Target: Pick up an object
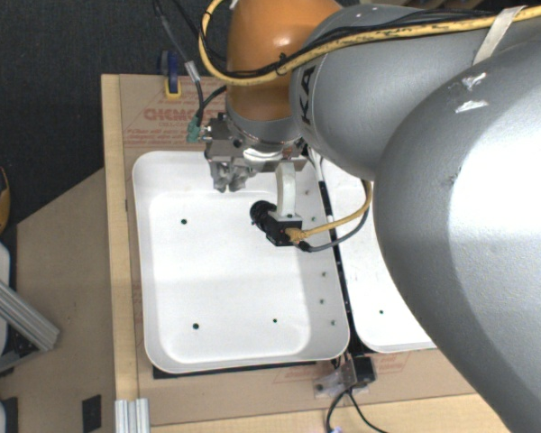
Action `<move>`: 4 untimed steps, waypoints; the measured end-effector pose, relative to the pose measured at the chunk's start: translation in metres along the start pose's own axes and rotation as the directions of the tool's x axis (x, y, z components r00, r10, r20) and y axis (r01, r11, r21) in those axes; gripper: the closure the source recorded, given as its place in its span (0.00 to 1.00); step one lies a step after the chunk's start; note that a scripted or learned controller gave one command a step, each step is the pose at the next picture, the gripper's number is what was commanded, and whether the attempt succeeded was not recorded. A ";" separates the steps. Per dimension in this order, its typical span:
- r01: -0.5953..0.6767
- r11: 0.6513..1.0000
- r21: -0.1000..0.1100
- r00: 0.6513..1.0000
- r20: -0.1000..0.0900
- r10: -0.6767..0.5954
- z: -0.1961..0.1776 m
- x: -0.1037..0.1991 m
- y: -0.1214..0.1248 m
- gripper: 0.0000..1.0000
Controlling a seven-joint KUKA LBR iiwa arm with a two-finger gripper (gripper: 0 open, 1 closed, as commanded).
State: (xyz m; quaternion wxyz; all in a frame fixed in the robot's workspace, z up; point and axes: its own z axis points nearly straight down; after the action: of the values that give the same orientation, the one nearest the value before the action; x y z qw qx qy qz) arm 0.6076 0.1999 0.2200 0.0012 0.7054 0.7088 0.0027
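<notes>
Over the glossy white left bin [162, 269], grey metal gripper [229, 184], finger state unclear, rounded orange band [270, 34] above

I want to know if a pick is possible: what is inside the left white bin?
The left white bin shows bare white floor with small dark dots. The arm covers its far part near the gripper, so anything lying there cannot be seen.
</notes>
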 end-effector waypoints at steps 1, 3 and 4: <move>-0.008 1.000 -0.005 1.000 0.001 0.008 -0.087 -0.038 0.020 1.00; -0.008 1.000 -0.001 1.000 0.002 0.008 -0.084 -0.032 0.060 1.00; 0.000 1.000 0.013 1.000 0.002 0.000 -0.006 0.028 0.057 1.00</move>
State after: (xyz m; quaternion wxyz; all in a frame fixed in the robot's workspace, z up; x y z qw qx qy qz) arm 0.6647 0.2279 0.2264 -0.0027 0.7054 0.7088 -0.0028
